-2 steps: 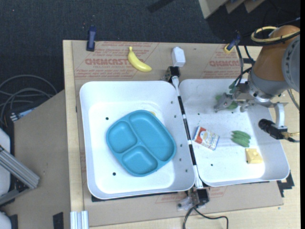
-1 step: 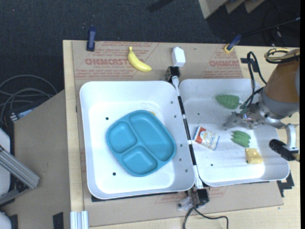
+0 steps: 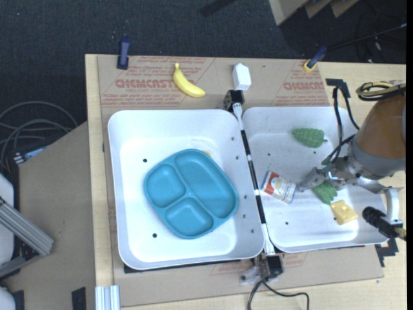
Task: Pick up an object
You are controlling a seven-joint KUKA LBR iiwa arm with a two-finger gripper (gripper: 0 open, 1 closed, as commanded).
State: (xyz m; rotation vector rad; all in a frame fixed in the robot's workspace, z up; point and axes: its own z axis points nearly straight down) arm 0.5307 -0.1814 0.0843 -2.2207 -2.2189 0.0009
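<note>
In the right bin (image 3: 284,118) the gripper (image 3: 321,181) is down at the floor beside a small green toy (image 3: 326,191), which looks like the approach step of a pick, though whether it is open or clamped on anything I cannot tell. The next move likely calls for closing squarely on that toy and lifting straight up. A red-and-white packet (image 3: 279,187) and a yellow wedge (image 3: 343,212) lie just beside and could get nudged; a second green piece (image 3: 308,136) sits apart, and a blue divided plate (image 3: 188,192) rests in the left bin (image 3: 129,134).
</note>
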